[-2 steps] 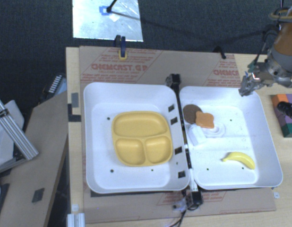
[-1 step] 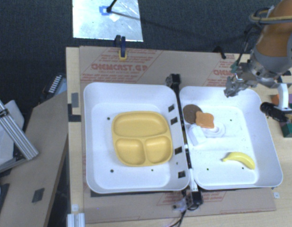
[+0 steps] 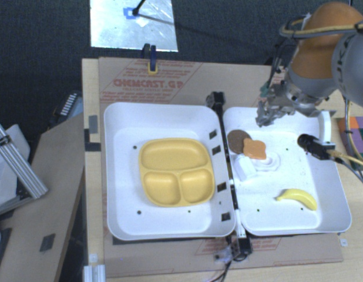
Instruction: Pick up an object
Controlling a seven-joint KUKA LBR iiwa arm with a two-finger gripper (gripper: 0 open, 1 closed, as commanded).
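The right bin [image 3: 331, 213] holds a yellow banana [image 3: 298, 198] near its front, an orange flat piece [image 3: 255, 149] overlapping a brown round disc [image 3: 237, 139], and a white block [image 3: 247, 168] beside a white round piece [image 3: 268, 161]. My gripper [image 3: 265, 118] hangs over the back left part of this bin, above and just behind the brown disc and orange piece. Nothing shows between its fingers.
The left bin [image 3: 120, 128] carries a yellow divided tray [image 3: 172, 171]. A black clamp [image 3: 217, 100] and a hinged divider run between the bins. A black-tipped cable fitting [image 3: 313, 145] reaches into the right bin from the right. A foil sheet [image 3: 134, 16] lies behind the bench.
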